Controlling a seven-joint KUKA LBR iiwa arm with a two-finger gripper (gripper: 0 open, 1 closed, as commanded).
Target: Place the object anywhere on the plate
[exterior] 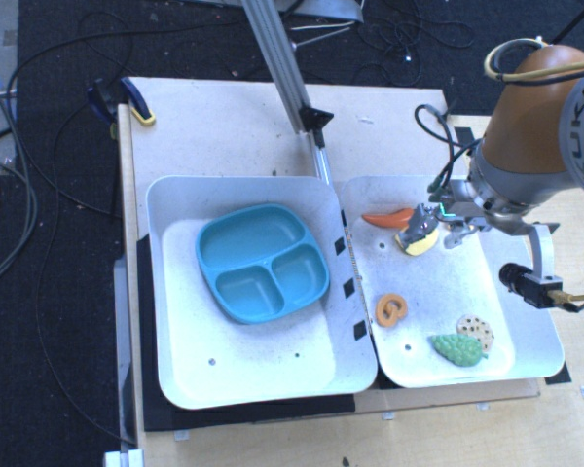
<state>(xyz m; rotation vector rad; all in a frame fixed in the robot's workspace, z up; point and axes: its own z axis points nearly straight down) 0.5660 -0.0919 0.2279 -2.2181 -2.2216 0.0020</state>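
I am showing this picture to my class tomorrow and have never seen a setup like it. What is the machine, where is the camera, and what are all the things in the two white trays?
The picture comes from one camera fixed above the bench, looking down at a slant. The machine is a robot arm, grey with an orange band, reaching in from the right. Its end effector hangs low over the right bin, right at a yellow toy; whether it grips the toy cannot be told. Beside it lies an orange carrot-like piece. Nearer the front are a small pretzel, a cookie and a green leafy piece. The left bin holds a blue plate with three compartments, where an object is meant to go.
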